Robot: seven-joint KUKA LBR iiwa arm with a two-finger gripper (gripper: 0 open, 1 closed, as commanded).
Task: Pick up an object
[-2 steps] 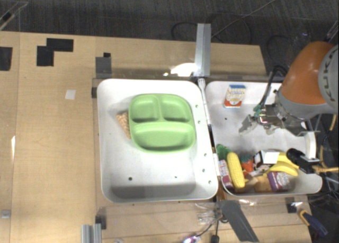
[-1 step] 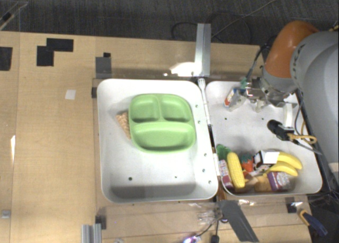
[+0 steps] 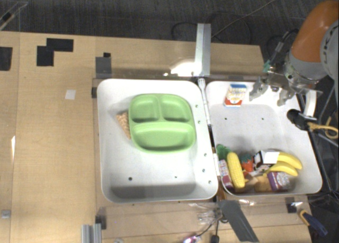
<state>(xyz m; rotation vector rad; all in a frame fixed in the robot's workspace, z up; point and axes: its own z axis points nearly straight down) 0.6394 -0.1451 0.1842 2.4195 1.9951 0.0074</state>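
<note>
Peeking out from under the green divided plate [image 3: 160,122] in the left bin [image 3: 114,183], a brownish item [image 3: 123,124] stays mostly hidden and hard to name. Over the right bin's [image 3: 296,146] far right corner, the gripper [image 3: 271,92] hangs with fingers spread apart, gripping nothing. One small carton [image 3: 236,94] lies just left of it. Piled along the near edge are one corn cob [image 3: 235,170], two bananas [image 3: 286,164] and several unclear packets.
</note>
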